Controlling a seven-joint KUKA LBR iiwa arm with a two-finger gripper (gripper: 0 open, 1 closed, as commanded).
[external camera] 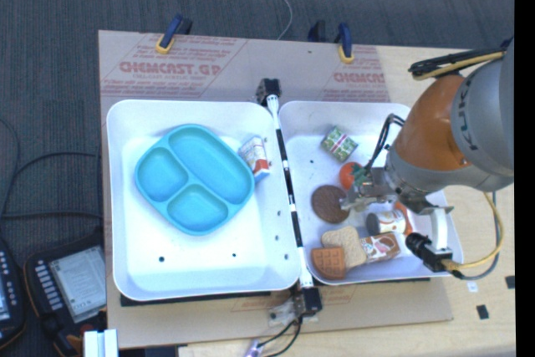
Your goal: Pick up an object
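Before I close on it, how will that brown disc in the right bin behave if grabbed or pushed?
The brown disc lies flat and thin on the bin floor, so it will likely slide rather than roll. Its low edge probably gives the claw little to pinch. It looks rigid and light.

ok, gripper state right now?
Gripper: cannot be told; it sits low in the right bin, between the orange item and the brown disc.
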